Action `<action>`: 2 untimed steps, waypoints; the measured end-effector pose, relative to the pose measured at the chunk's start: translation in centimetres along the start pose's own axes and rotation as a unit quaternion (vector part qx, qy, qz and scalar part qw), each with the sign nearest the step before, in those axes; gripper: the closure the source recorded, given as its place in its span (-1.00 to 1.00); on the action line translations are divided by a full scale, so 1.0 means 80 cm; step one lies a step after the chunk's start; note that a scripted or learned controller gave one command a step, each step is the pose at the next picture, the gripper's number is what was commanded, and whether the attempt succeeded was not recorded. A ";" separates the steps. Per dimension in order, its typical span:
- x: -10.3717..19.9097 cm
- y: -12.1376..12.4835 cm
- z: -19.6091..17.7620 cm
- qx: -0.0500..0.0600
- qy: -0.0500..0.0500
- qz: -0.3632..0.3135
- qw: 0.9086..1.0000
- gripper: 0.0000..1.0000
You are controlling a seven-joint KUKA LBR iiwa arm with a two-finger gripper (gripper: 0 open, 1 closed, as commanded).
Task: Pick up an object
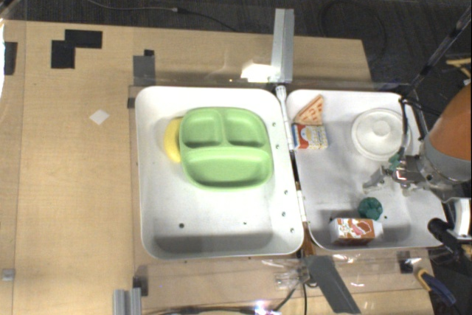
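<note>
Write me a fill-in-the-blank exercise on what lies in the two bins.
1. The green divided tray lies in the ____ bin as the camera sees it.
2. A ____ object pokes out from under that tray's left edge.
3. The white round lid lies in the ____ bin.
4. The small dark green object sits just above the ____ packet near that bin's front wall.

Missing words: left; yellow; right; orange

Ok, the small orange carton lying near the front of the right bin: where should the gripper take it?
Probably across the short width of the orange carton, coming straight down. It lies flat on its long side, and the dark green object crowds its far edge, so close across its middle.
</note>
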State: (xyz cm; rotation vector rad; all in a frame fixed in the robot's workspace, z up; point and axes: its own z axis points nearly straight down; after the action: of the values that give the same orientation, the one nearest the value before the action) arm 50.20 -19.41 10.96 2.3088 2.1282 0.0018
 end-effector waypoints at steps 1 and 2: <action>0.008 -0.015 0.026 -0.005 -0.001 -0.078 0.997 -1.00; 0.053 -0.020 -0.131 -0.003 -0.001 -0.218 0.976 -1.00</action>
State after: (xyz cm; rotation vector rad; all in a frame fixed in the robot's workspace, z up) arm 48.91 -15.03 21.45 1.7869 2.5753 0.0052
